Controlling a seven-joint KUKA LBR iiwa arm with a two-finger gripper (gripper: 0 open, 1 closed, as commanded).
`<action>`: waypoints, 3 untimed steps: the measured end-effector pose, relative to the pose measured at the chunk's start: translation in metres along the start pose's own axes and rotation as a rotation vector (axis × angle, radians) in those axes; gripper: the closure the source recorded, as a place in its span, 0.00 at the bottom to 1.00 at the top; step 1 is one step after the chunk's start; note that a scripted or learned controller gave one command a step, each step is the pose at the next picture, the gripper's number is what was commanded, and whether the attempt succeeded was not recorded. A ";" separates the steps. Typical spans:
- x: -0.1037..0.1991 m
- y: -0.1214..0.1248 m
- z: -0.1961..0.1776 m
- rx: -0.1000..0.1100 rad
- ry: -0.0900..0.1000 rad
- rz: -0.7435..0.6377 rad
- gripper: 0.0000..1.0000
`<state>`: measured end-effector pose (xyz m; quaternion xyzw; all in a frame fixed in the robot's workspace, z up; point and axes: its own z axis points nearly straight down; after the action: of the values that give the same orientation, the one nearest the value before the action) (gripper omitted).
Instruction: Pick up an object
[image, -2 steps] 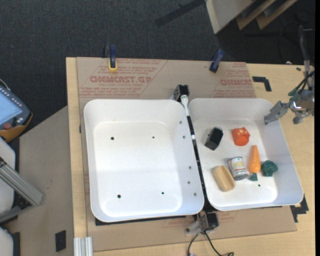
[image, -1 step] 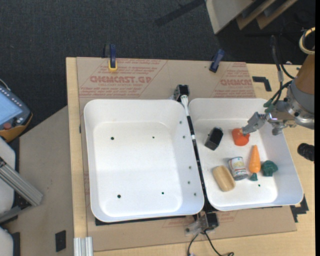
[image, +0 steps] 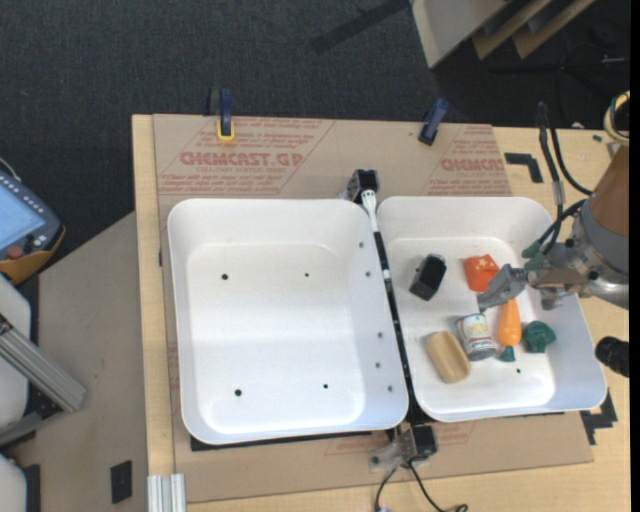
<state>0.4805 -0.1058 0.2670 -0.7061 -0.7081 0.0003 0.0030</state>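
The right bin (image: 520, 215) holds several small objects: a black block (image: 428, 276), a red-orange piece (image: 480, 269), a small can (image: 477, 336), an orange carrot-shaped piece (image: 511, 322), a green lump (image: 540, 336) and a tan roll (image: 448, 357). My gripper (image: 503, 288) reaches in from the right and hangs low over the bin. It is just right of the red-orange piece and directly above the top end of the carrot-shaped piece. I see nothing held in it.
The left bin (image: 270, 320) lies beside the right one, with a black divider strip (image: 385, 290) between them. Both rest on a brown board (image: 300, 150) held by clamps (image: 224, 112) at the far edge. The grey arm (image: 608, 240) overhangs the right bin's right rim.
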 end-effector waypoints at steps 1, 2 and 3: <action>0.000 -0.004 0.130 0.010 0.000 0.004 0.00; -0.025 0.000 0.048 -0.013 -0.008 0.005 0.00; -0.081 0.005 -0.104 -0.026 -0.014 0.007 0.00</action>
<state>0.4862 -0.1877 0.3708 -0.7085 -0.7057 -0.0038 -0.0110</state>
